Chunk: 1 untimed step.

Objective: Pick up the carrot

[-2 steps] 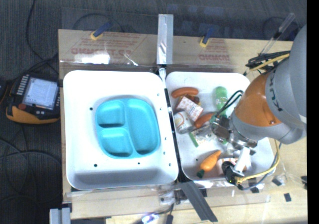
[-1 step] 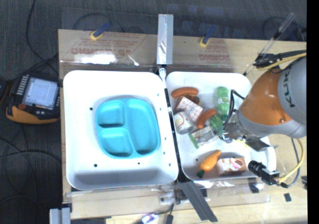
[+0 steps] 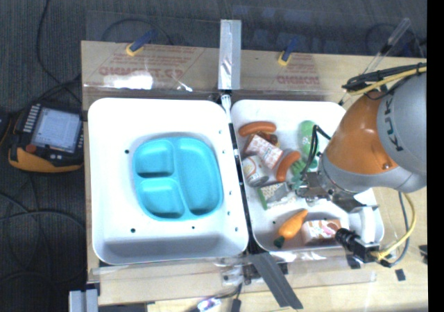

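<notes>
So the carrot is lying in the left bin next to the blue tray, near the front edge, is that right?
Not quite. The carrot lies near the front edge of the right bin, not the left. The blue tray sits by itself in the left bin. The camera view shows this.

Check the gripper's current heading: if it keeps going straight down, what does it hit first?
Probably the clutter under the gripper: the green-and-white packet beside the small orange item. The carrot lies nearer the camera, off that line. Depth is unclear from this slant.
</notes>
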Tool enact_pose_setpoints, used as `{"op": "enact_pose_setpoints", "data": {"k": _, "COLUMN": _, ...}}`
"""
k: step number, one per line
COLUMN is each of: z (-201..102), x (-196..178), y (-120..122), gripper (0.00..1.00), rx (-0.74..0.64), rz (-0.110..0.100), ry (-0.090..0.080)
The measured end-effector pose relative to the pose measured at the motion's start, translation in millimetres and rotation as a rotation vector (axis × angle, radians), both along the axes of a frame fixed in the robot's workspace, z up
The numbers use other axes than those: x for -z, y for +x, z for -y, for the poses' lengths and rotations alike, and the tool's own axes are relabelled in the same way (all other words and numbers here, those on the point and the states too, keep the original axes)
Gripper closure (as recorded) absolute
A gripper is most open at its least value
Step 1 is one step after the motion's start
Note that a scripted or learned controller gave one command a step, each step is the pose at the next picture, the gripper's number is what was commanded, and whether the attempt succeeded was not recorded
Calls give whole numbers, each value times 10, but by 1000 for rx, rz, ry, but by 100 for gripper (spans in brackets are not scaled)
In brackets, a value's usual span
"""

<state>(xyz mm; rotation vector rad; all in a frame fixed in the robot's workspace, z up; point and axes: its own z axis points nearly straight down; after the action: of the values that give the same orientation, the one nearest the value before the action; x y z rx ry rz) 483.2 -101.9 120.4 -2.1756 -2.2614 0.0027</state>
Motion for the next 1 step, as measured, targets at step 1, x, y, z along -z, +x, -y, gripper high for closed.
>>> {"op": "enact_pose_setpoints", "data": {"k": 1, "z": 209, "x": -436, "y": 4, "gripper": 0, "rx": 46, "rz": 1, "ry": -2}}
